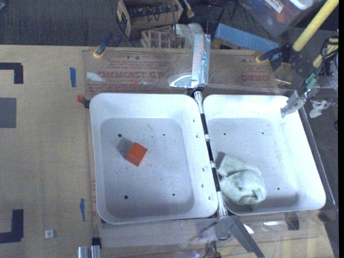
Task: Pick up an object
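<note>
An orange-red block (136, 153) lies in the left white bin (107, 109), left of its middle, with a small dark shadow beside it. A crumpled white cloth (242, 183) sits in the right white bin (301, 160), near its front left corner against the wall. My gripper (296, 103) hangs over the far right corner of the right bin, well away from both the cloth and the block. It is small and partly blurred against the clutter behind it, and nothing shows in it.
A ridge (205, 144) where the two bins meet runs down the middle. A clear plastic panel (199, 63) and cardboard stand behind the bins. A yellow pole (317, 18) and cables crowd the top right. Wooden bench (43, 160) extends to the left.
</note>
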Controlling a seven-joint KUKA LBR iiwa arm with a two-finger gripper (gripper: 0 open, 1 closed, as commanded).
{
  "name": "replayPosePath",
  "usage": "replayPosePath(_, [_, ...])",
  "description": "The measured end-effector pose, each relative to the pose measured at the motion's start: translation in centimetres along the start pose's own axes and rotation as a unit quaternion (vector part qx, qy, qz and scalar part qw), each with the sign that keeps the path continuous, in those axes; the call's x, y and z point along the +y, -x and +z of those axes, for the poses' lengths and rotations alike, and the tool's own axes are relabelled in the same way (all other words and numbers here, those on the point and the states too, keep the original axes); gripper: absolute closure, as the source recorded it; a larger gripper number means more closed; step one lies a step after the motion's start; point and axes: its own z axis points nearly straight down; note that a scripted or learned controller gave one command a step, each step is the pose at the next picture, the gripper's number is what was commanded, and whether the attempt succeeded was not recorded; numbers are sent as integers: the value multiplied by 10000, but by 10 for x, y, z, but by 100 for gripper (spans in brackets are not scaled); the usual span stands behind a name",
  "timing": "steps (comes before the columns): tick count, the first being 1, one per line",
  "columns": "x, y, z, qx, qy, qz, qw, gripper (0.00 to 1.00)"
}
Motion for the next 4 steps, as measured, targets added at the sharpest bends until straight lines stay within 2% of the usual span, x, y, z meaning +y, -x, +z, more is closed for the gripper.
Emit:
replayPosePath(1, [-5,-71,61,1,-4,507,9987,0])
replayPosePath(2, [-90,-95,175,4,8,778,9970,0])
replayPosePath(3, [-90,-95,165,-3,29,790,9969,100])
replayPosePath(4, [-107,-168,85,-5,4,254,9997,100])
